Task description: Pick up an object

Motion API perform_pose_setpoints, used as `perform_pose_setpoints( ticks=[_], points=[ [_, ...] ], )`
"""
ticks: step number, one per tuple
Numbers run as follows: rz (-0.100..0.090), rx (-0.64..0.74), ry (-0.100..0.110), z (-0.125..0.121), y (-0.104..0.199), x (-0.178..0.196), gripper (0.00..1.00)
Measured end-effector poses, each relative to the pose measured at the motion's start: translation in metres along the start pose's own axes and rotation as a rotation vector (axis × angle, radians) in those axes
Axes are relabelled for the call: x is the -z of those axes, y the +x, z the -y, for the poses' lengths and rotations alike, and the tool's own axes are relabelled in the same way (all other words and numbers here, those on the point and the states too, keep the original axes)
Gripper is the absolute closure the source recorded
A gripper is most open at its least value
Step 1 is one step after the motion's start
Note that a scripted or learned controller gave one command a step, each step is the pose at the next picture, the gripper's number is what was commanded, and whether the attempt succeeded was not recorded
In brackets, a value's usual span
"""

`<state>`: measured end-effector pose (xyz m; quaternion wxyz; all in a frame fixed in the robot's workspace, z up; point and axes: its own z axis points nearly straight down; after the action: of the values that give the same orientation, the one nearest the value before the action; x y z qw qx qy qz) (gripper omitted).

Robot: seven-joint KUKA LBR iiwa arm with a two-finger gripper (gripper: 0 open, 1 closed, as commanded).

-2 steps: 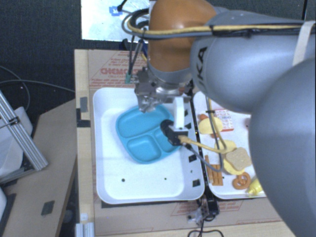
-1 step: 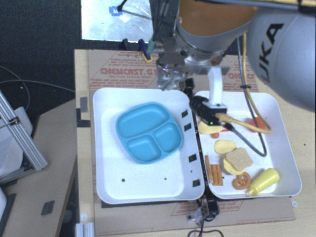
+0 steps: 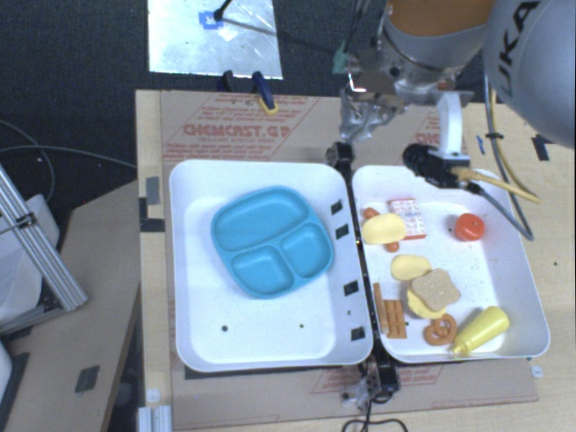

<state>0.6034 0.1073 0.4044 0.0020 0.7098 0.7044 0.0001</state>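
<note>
My gripper [image 3: 359,126] hangs above the back rim where the two bins meet, and nothing is visible in it. The right bin [image 3: 522,277] holds several toy foods: a yellow lemon-like piece [image 3: 382,230], a red-and-white packet [image 3: 408,216], a red tomato [image 3: 468,228], a bread slice [image 3: 436,288] on a yellow piece, brown bacon strips [image 3: 390,314], a pretzel [image 3: 439,331] and a yellow bottle [image 3: 481,328]. All of them lie in front of and to the right of the gripper. A blue divided plate [image 3: 270,241] lies in the left bin [image 3: 193,313].
The grey arm with its orange band [image 3: 441,7] fills the upper right, and a black fitting with cables [image 3: 434,165] juts over the right bin's back rim. A blue clamp [image 3: 263,90] sits on the cardboard behind the left bin. A shiny sheet [image 3: 211,25] lies further back.
</note>
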Motion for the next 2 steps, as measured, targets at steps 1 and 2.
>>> perform_pose_setpoints(
  ticks=[1, 2],
  points=[
    [-0.001, 0.013, 0.016, -0.038, 0.053, -0.191, 1.0],
    [-0.005, 0.016, 0.004, -0.008, 0.101, -0.173, 1.0]
  ],
)
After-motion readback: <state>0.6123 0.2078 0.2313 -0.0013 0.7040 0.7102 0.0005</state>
